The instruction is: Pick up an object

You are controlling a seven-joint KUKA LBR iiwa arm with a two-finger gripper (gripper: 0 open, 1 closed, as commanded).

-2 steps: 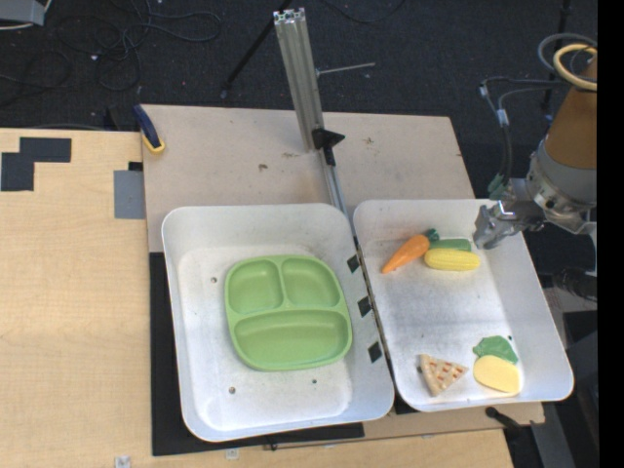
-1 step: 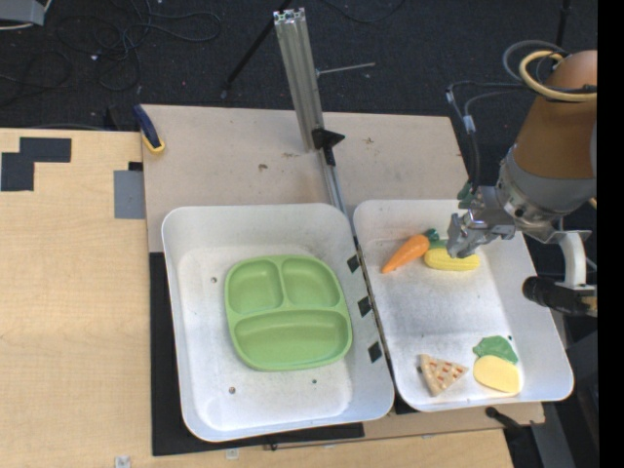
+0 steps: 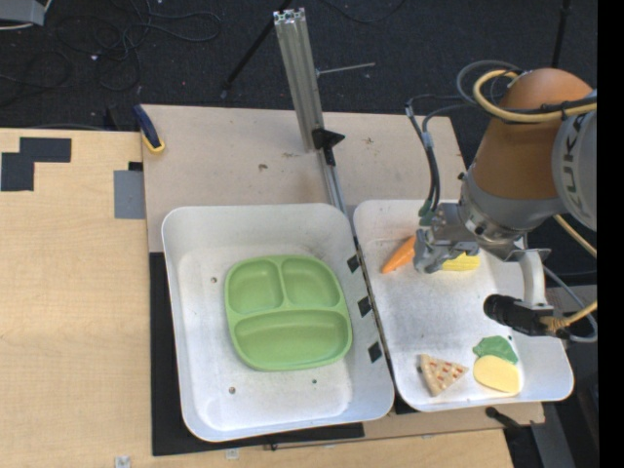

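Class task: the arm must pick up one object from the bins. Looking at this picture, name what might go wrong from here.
1. The gripper sits low between the orange carrot and the yellow block; it may nudge both and grasp neither.
2. Both lie near the right bin far wall, so a finger might catch the rim.
3. The pizza slice and the yellow fruit lie flat, probably hard to grip.

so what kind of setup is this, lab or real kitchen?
Most likely a robotics lab bench, not a kitchen. Two shallow white bins sit side by side under the arm's gripper, the food is toy pieces such as a pizza slice, and loose cables run over the dark floor behind.
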